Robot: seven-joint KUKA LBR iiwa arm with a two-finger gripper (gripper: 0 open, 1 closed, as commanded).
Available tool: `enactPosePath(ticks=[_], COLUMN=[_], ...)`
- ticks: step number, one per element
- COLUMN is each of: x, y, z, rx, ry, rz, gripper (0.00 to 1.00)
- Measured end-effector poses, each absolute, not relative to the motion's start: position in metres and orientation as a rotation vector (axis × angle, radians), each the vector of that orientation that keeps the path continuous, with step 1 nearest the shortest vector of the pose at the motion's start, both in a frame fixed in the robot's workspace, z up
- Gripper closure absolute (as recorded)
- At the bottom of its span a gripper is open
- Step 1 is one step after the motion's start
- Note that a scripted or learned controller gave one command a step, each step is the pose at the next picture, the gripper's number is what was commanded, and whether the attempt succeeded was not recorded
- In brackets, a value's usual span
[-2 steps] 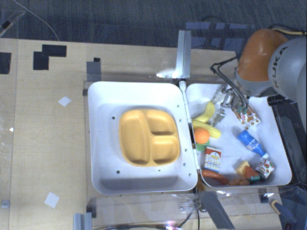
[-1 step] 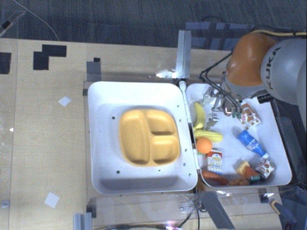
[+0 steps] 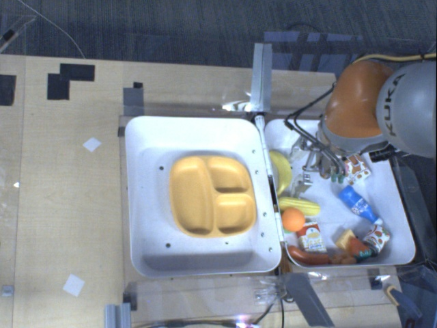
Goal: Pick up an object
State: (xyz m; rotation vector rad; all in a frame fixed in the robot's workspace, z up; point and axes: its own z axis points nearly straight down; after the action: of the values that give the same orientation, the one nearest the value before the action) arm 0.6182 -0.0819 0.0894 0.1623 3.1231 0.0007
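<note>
Front edge of right bin (image 3: 403,255): a red-brown sausage-shaped piece (image 3: 308,255) lies along the near wall, with a small printed carton (image 3: 311,237) just behind it and a tan wedge (image 3: 345,240) and a crumpled packet (image 3: 376,238) to its right.
Middle of right bin: an orange ball (image 3: 293,219) sits touching a yellow banana-like piece (image 3: 298,204); a blue bottle (image 3: 358,203) lies tilted, well apart from them toward the right wall.
Left bin (image 3: 147,152): holds 1 yellow divided tray (image 3: 211,194) with 3 compartments, lying flat near the centre.
Far part of right bin: a rounded yellow-green piece (image 3: 280,169) rests against the divider, and a red-and-white packet (image 3: 356,167) lies under the arm's wrist.
Gripper (image 3: 306,174): low over the far-left part of the right bin, just beside the yellow-green piece. I cannot tell how the claw stands; cables and metal parts blur together there, and nothing is visibly between its tips.
Arm (image 3: 382,108): grey body with the orange band, reaching in over the far right corner.
Step in hand: judged as the descent or approach onto 1 target, most likely the yellow-green piece or the banana-like piece.
Next move calls for: centring the tips on 1 item alone, clear of the divider wall, then closing and lifting straight up. Crowding makes a 2-item pinch or a slip likely.
</note>
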Motion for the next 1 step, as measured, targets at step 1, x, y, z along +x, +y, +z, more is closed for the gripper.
enactPosePath(ticks=[1], x=[0.5250], y=[-0.1125], z=[0.0911], rx=[0.157], ry=[3.123], rz=[-0.003], gripper=[0.00])
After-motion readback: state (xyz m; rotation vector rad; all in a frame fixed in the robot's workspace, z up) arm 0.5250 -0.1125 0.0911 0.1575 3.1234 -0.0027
